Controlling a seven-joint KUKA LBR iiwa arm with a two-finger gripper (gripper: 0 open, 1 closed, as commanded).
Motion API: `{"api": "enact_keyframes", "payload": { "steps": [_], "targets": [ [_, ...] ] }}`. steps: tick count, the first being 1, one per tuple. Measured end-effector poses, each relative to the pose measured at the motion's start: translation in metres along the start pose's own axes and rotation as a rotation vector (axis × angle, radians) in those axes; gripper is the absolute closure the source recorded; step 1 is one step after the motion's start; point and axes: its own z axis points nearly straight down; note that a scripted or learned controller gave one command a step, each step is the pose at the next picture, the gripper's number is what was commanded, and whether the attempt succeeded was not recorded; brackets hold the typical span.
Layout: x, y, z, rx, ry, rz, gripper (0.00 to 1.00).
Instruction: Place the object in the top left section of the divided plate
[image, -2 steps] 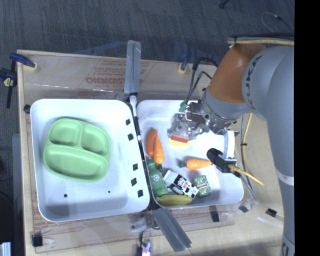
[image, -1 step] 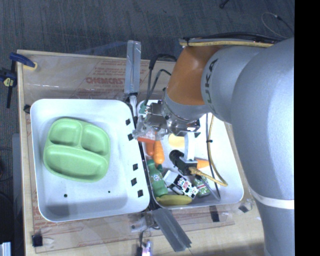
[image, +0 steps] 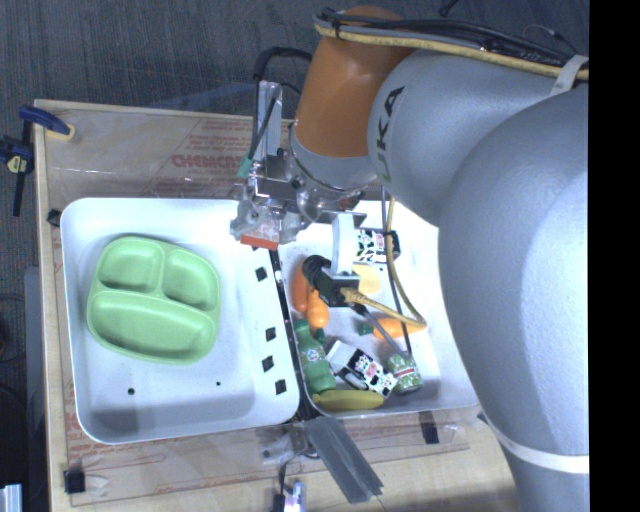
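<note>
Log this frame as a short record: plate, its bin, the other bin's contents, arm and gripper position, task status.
plate: green divided plate, three sections, nothing in them
plate bin: left bin, plate lies in its upper left part
other bin: right bin holds a pile of small things, among them a banana and an orange carrot
arm: grey arm with orange band, reaching in from the right
gripper: gripper above the edge between the bins
task status: top left section not yet filled
</note>
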Motion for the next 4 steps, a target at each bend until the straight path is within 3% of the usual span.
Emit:
{"api": "enact_keyframes", "payload": {
  "steps": [1,2,3,4],
  "targets": [
    [0.077,0.06,0.047,0.003,-0.002,-0.029,1.0],
    [0.107,0.054,0.091,0.005,-0.001,-0.305,1.0],
    [0.107,0.054,0.091,0.005,-0.001,-0.305,0.0],
    [0.146,0.051,0.07,0.0,-0.001,-0.424,0.0]
  ]
}}
